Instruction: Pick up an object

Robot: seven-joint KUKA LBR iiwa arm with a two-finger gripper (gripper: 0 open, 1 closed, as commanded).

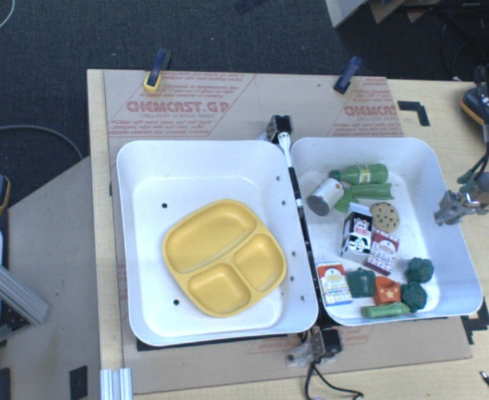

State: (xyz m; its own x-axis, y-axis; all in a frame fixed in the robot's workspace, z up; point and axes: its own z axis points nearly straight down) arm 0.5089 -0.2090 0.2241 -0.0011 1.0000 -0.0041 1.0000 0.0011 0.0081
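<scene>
The robot's grey metal tool (454, 207) hangs at the outer edge of the right-hand shallow white plastic bin (441, 167), reaching in from the bench's (227, 98) right side; at this size it cannot be told whether the tool is spread or pressed together, and nothing is seen held in it. Every candidate for the pick lies inward from the tool, toward the bin's centre and near corner. Closest is a dark green rounded plastic toy (420, 268), below and slightly inward of the tool; beyond it sit a small black-and-white cow-print carton (357, 238) and a round tan speckled cookie (384, 217). Farther still, a green plastic bottle with a pale label (361, 174) lies on its side, its long axis pointing roughly across the bin toward the tool. The left-hand white bin (136, 182) carries a yellow three-section plastic plate (224, 257), well apart from the tool.
</scene>
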